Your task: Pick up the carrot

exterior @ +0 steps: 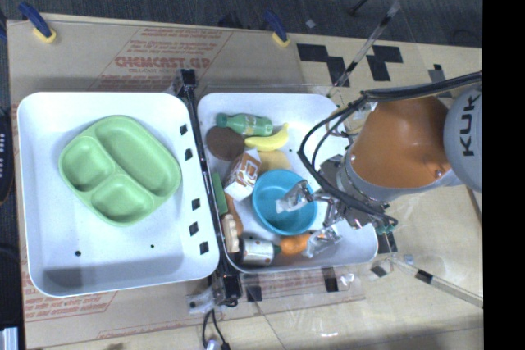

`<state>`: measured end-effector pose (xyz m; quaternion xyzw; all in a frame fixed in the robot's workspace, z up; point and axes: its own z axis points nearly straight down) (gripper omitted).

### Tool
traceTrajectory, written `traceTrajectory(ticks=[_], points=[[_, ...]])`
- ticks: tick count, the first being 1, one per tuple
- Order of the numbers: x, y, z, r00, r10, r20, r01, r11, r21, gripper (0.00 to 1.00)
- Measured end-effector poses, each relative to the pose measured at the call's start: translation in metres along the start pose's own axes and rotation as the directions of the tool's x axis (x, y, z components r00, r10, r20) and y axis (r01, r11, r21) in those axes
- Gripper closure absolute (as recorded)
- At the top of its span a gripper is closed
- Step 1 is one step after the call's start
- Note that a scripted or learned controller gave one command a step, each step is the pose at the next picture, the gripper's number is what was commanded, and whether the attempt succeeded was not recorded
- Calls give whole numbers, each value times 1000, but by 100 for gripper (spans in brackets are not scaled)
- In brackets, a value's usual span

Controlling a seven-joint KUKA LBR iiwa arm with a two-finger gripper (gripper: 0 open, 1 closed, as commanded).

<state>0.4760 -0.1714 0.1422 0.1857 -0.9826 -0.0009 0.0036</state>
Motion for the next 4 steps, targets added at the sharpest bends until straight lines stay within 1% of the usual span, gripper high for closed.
traceTrajectory(ticks=[1,2,3,4], points=[[-14,12,51,912,-410,1,410,912,1,0],[-5,-8,-66,905,-426,5,426,904,16,0],[-7,5,26,670,-742,3,742,670,6,0],[-18,11,33,416,-909,-4,909,415,45,0]])
